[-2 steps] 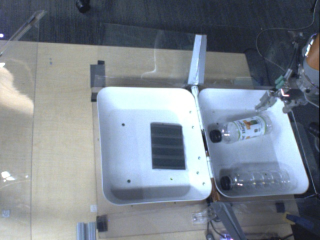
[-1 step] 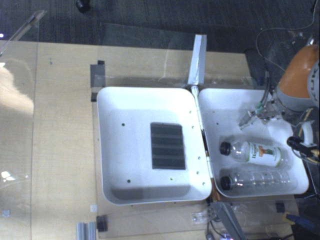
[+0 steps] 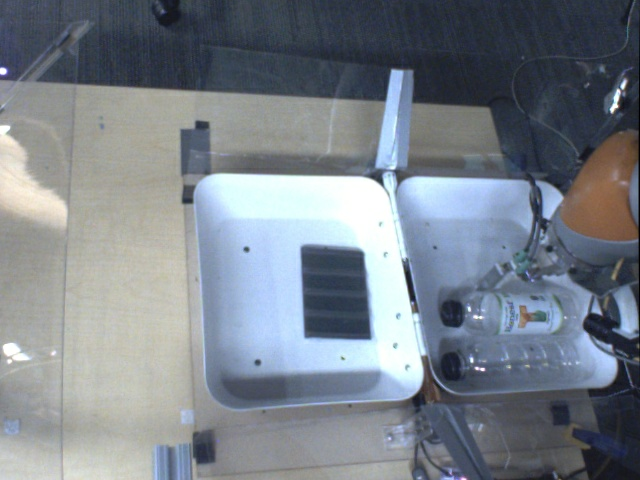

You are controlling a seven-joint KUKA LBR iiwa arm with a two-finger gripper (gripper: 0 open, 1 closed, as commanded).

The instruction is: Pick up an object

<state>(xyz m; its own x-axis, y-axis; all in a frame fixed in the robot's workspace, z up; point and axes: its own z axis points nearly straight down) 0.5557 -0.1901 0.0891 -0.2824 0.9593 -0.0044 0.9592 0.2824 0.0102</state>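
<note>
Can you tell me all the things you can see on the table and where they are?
white bins: two, white, side by side on the bench
dark grille panel: one, dark grey, flat in the middle of the left bin
clear bottles: two, see-through with black caps, lying on their sides in the right bin, caps toward the left bin; the upper one has a label
bench: one, pale wood, under both bins
arm: one, grey with an orange band, over the right bin
end effector: one, at the arm's tip, just above the upper bottle
</note>
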